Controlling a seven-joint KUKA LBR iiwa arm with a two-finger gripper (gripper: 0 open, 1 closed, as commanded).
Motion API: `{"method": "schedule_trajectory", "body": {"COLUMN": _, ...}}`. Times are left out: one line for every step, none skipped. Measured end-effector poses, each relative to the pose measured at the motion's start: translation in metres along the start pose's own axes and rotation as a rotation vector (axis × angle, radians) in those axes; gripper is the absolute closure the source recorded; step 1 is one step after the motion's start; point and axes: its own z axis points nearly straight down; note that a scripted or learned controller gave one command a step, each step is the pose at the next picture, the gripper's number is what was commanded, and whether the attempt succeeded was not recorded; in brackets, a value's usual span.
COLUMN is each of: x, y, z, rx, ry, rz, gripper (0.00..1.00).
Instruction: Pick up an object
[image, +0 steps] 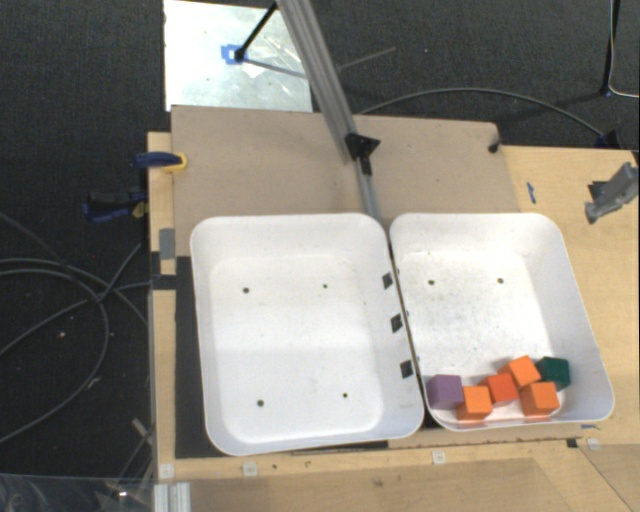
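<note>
Nearest the camera, in the front corner of the right bin (565, 262), lie the things I am meant to pick from, a tight huddle of small blocks. A purple block (445, 390) sits at the left end of the group. Just beside it is an orange block (476, 402) against the front wall. Two more orange blocks (502, 387) (524, 371) step back and to the right from there, touching or nearly so. A fourth orange block (540, 398) rests by the front wall, and a dark green block (554, 372) is tucked just behind it, close to the right wall. The bare floor of this bin is faintly speckled.

The left bin (290, 320) stands side by side with it, their rims meeting along the middle, where three small black clips (396, 322) sit on the seam.

Farther back, both bins rest on a brown bench board (270, 160). My claw (612, 194) hangs at the right edge of the view, beyond the right bin's far corner and well apart from the blocks — it has nothing in it that I can see, and whether it is apart or together I cannot tell.

At the board's far left corner is a blue clamp (160, 160) with a yellow tip. A grey metal pole (325, 70) slants away from the seam toward the top of the view, over dark carpet (70, 100).
</note>
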Motion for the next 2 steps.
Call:
{"method": "schedule_trajectory", "body": {"x": -0.006, "y": -0.012, "z": 0.077, "rx": 0.016, "ry": 0.004, "rz": 0.006, "gripper": 0.0}}
{"method": "schedule_trajectory", "body": {"x": -0.043, "y": 0.036, "z": 0.158, "rx": 0.016, "ry": 0.003, "rz": 0.006, "gripper": 0.0}}
